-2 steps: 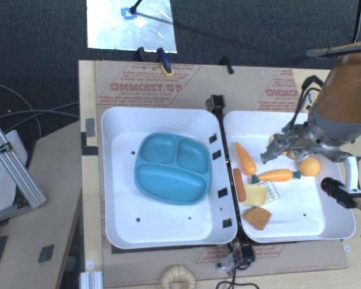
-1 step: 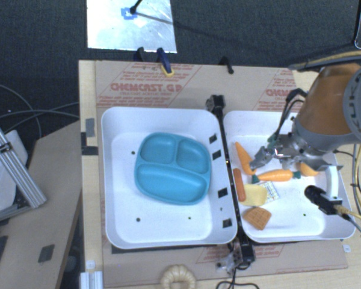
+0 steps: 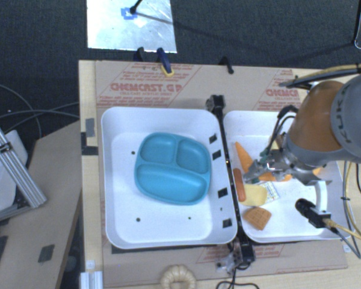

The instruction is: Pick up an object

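- Your likely targets lie at the left side of the right bin (image 3: 325,232): a carrot (image 3: 244,156), a sausage (image 3: 239,184), a yellow piece (image 3: 256,194) and a waffle (image 3: 258,217).
- The gripper (image 3: 257,172) sits low among them; you cannot tell whether it is open or closed.
- Crowding may make it nudge neighbours or grab nothing.
- The left bin (image 3: 117,179) holds a blue tray (image 3: 171,167).

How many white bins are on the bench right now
2. The left bin holds a blue divided plate; the right bin, touching it, holds toy food items, with the gripper low among them.
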Tool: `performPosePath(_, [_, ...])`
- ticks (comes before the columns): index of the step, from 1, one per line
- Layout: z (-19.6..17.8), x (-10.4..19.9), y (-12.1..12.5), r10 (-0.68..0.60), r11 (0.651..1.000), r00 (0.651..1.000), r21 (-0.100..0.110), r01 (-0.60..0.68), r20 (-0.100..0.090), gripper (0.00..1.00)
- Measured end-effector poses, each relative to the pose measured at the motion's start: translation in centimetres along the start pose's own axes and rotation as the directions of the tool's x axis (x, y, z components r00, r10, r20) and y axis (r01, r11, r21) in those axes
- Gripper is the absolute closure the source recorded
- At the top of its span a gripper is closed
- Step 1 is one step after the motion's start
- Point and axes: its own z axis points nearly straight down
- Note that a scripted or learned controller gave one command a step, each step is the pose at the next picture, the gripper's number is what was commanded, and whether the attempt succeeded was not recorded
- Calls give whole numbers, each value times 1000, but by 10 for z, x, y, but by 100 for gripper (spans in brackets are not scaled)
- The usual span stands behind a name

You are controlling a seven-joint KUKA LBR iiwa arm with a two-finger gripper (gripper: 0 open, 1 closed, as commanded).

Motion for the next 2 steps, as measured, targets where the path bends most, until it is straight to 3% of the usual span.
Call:
performPosePath(1, [29,-5,3,5,1000,1000,-15,-5,9,0])
performPosePath(2, [20,-3,3,4,1000,1000,-14,-3,6,100])
